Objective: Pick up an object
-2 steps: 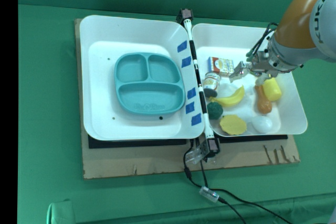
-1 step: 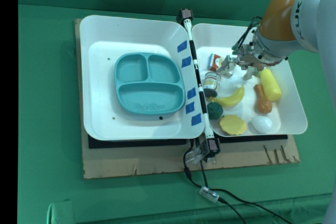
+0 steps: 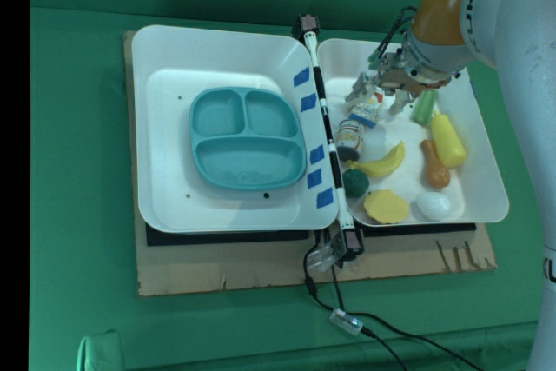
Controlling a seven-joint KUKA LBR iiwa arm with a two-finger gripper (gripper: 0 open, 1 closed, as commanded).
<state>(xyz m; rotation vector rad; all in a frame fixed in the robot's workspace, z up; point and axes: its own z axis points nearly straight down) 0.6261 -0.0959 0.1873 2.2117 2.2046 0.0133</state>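
Pincer [image 3: 380,96] low in right bin [image 3: 486,187], near its far-left corner, fingers spread either side of small carton [image 3: 367,110]; not closed on it. Jar [image 3: 349,135] just beside carton, near divider [image 3: 327,130]. Banana [image 3: 385,162], broccoli [image 3: 354,182], yellow disc [image 3: 386,206], egg [image 3: 433,205] along near edge. Yellow bottle [image 3: 448,140], orange drumstick [image 3: 433,166], green piece [image 3: 423,108] toward right. Left bin [image 3: 161,74] with teal plate [image 3: 248,137]; open margin all round it.
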